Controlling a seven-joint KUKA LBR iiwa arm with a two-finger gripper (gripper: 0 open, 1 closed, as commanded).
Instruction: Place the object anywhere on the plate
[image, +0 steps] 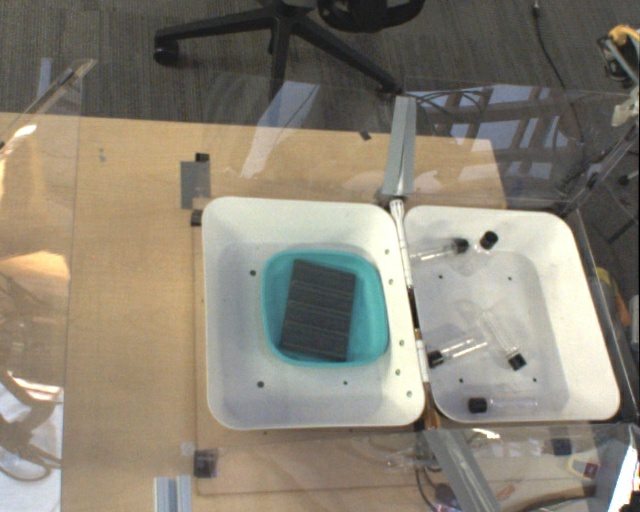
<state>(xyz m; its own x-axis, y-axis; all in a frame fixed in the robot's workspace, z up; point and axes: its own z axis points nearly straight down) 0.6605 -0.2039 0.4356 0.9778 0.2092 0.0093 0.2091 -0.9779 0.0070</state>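
Across the bench stand two shallow white bins side by side. We see the left bin (230, 400) holding a teal square plate (375, 335), and on that plate a dark grey ribbed block (318, 310) lies flat, slightly turned, well within the rim. If this block is the task's object, we judge the placing already done.

We read the block as rigid, matte and fairly light; its ribbed top should resist slipping. Were it to be lifted, we would take it across its two long edges, near the middle, where the sides are parallel and clear of the plate's raised rim.

The right bin (590, 330) holds clear plastic tubes with black caps (459, 245). We count about five black caps; the transparent bodies are hard to separate from the white floor, so the tube count is uncertain, perhaps five. We judge these tubes light, smooth, and inclined to roll, so a grip across the barrel near the cap would suit them best.

Counted: two bins, one plate, one block. With no claw to look at, we cannot tell whether it is open or closed.
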